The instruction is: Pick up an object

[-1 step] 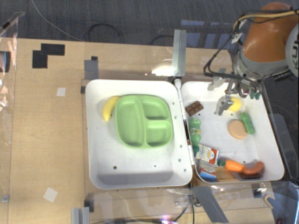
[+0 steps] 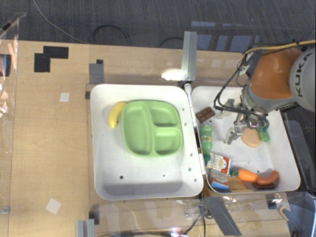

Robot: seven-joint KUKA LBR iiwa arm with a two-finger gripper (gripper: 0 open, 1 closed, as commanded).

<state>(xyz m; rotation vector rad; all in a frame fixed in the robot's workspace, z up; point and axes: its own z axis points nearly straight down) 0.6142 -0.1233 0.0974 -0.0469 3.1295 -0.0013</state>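
My gripper (image 2: 243,128) hangs low in the right bin (image 2: 291,174), under the orange wrist band (image 2: 269,75). Just below and to its right lies a round peach-coloured piece (image 2: 252,139), with a small green item (image 2: 264,134) against its right side. The gripper's metal parts overlap the peach piece's upper edge, and I cannot make out whether they touch it. Nothing visibly sits in the gripper's grasp.
The right bin also holds a brown bar (image 2: 204,115), a green bottle (image 2: 205,138), a small carton (image 2: 220,164), a carrot (image 2: 246,175) and a brown sausage (image 2: 268,178) along its front. In the left bin (image 2: 106,181) rests a green divided plate (image 2: 151,128) beside a banana (image 2: 116,113).
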